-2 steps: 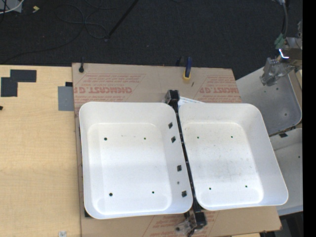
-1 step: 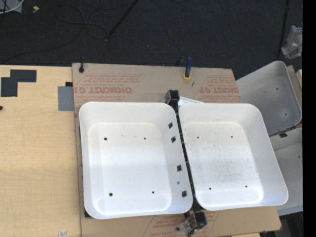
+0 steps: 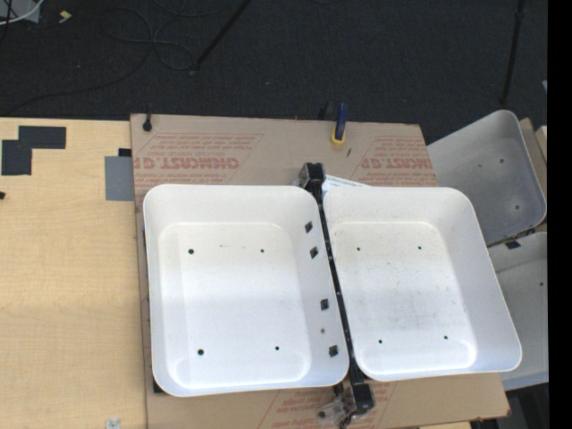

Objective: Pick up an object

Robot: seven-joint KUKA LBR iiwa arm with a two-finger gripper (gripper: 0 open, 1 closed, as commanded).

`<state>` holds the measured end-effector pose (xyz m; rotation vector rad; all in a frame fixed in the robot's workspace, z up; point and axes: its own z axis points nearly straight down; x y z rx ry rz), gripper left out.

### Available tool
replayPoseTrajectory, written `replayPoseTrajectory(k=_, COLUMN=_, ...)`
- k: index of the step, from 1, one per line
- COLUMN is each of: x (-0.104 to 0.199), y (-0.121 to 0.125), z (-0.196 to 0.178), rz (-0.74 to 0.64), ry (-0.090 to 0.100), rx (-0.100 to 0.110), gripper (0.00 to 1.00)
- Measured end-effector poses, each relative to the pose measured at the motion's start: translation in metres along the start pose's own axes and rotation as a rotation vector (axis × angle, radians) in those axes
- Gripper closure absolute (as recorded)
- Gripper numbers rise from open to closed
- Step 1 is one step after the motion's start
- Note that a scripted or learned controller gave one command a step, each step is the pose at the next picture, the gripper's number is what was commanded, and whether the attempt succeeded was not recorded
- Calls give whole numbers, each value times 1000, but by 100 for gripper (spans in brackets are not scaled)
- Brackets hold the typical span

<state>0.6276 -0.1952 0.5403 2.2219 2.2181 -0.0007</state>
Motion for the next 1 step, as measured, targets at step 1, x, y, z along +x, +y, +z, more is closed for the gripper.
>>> replayPoseTrajectory(k=1, x=58, y=13, z=146, rz=-7, ry=8, rx=19, gripper=100)
